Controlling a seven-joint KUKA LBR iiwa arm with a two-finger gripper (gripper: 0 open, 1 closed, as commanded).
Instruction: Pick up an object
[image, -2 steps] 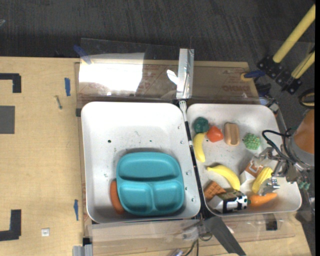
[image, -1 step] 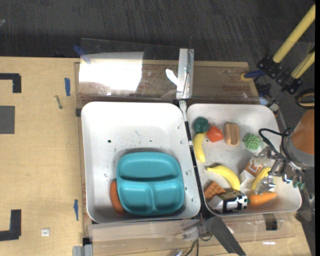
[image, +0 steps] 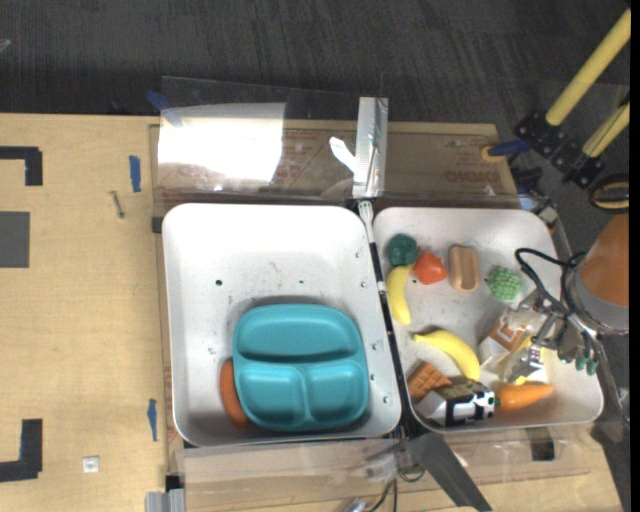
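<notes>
the teal tray (image: 300, 375) hides most of an orange thing (image: 230, 392); the gripper (image: 525, 345) is too blurry to tell.

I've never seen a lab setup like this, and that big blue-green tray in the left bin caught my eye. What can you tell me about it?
The teal tray looks like smooth moulded plastic, rounded at the corners, with three compartments: one long one across the far side and two smaller ones nearer the camera. It lies flat, open side up, with nothing in it, toward the near side of the left bin. An orange object peeks out from under its left edge, touching it.
</notes>
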